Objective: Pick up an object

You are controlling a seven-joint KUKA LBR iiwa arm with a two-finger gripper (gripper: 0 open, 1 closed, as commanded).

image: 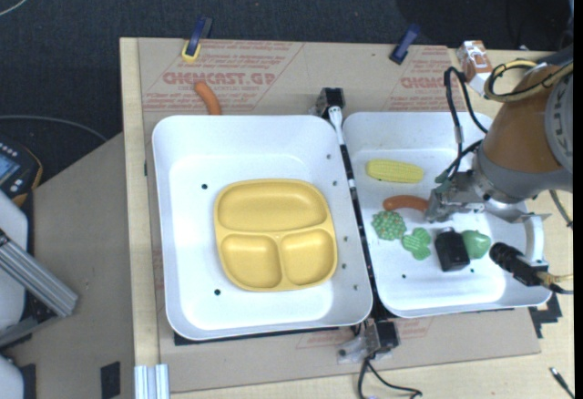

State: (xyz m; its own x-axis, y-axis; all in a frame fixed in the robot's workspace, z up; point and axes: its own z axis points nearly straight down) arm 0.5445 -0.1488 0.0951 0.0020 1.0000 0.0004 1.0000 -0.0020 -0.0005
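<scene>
pincer (444,209) low in right bin (401,288), beside red sausage (404,203).

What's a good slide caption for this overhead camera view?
KUKA arm's pincer lowered among toy foods in the right bin, beside a sausage; yellow divided tray in the left bin.

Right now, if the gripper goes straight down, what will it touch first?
Probably the orange-red toy sausage in the right white bin; the gripper sits just at its right end, though depth is unclear.
</scene>
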